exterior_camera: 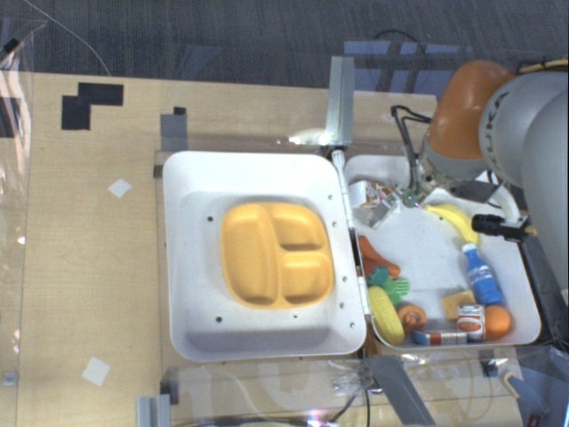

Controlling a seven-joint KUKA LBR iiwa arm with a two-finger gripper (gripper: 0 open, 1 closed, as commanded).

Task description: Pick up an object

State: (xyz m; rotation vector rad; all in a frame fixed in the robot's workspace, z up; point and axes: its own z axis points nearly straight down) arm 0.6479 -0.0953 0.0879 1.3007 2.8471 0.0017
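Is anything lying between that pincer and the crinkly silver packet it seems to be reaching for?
Nothing visible does. The pincer sits right beside the silver packet at the back of the right bin; the banana lies off to its other side.

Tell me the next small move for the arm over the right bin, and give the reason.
Probably lower the gripper toward the crinkled silver packet at the right bin's far-left corner. The arm's tip sits just beside that packet, while the banana and blue bottle lie further along. Whether anything is gripped can't be seen.
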